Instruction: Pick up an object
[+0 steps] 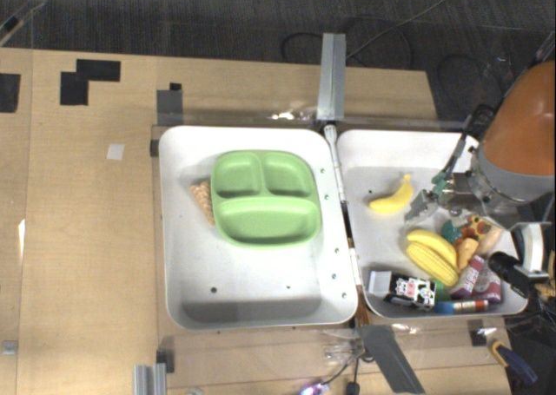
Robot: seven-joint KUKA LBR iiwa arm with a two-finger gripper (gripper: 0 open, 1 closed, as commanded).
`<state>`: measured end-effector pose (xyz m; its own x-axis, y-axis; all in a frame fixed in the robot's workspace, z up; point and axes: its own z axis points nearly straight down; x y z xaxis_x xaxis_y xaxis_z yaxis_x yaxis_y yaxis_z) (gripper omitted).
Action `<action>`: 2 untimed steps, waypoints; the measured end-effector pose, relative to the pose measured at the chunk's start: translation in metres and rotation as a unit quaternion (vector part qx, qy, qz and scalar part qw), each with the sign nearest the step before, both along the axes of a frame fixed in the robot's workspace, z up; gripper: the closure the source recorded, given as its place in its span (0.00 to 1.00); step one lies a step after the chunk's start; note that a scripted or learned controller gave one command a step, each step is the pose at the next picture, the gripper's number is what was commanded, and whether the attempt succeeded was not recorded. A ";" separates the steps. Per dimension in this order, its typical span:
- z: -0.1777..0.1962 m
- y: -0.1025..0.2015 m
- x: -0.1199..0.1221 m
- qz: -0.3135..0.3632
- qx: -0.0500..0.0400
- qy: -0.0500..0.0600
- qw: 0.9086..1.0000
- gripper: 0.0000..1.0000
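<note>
**Yellow toys lie in the right bin under the arm**

Camera view: the small yellow banana-shaped toy (393, 197) lies alone on the bare floor of the right white bin (373, 159), near its left wall. Just right of it, the gripper (430, 202) hangs low over the bin, with the grey arm and its orange band (526, 115) above; whether the fingers are released or clenched cannot be told, and nothing is seen between them. Below the gripper, a ribbed yellow bunch-shaped toy (432, 256) rests against a heap of small mixed-colour items (473, 267) in the bin's lower right corner. A black-and-white printed box (411, 290) lies along the front wall. In the left white bin (182, 237), on the wooden counter (78, 228), a green plastic divided plate (264, 197) sits over a tan item (202, 200) at its left edge.
</note>
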<state>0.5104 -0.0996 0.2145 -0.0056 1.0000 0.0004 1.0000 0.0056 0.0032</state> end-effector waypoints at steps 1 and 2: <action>-0.122 -0.012 0.026 0.013 -0.001 -0.008 1.000 0.00; -0.122 -0.056 0.004 0.112 -0.002 -0.008 0.994 0.00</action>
